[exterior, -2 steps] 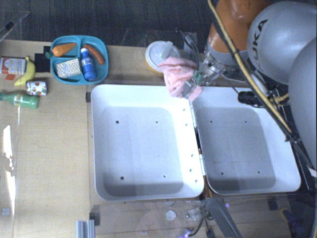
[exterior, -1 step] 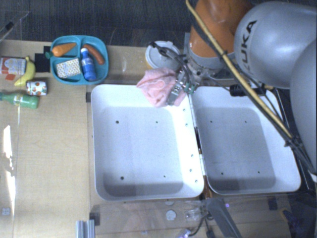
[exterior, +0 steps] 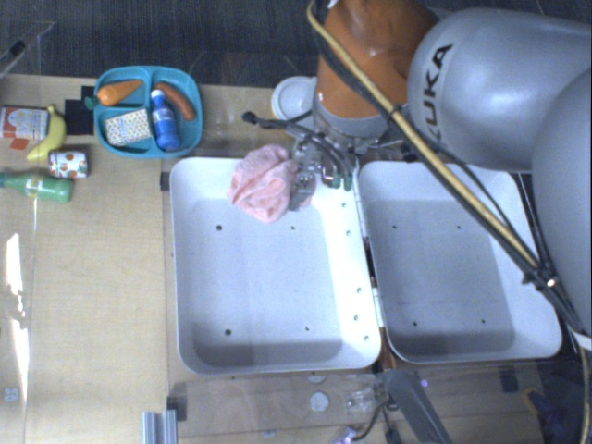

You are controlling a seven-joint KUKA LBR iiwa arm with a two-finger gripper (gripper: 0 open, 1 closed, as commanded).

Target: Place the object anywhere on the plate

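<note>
A: Since you're driving, quick read: the pink cloth (exterior: 262, 183) sits bunched in the top right corner of the left bin (exterior: 199, 340), and the gripper (exterior: 307, 185) is right at its right edge, touching or nearly so.

B: Is it holding it?

A: You can't call that. Whether the gripper is open, closed or has any cloth in it, I cannot tell; the wrist hides it.

B: Which way does the cloth lie from the gripper?

A: To the view's left, slightly up. Its long axis runs roughly top right to bottom left, a lumpy bundle rather than a flat sheet.

B: And the plate?

A: Likely the white round dish (exterior: 293, 98) just behind the bins, partly under the orange band of the arm (exterior: 370, 35). From the cloth that's up and a little right, near.

B: Edges?

A: You've got the left bin's back wall between cloth and dish, and the ridge shared with the right bin (exterior: 527, 340) just right of the gripper. Open floor lies below and left of the cloth. My guess: you need a clear lift before crossing the back rim, and soft cloth may drag or snag.
</note>
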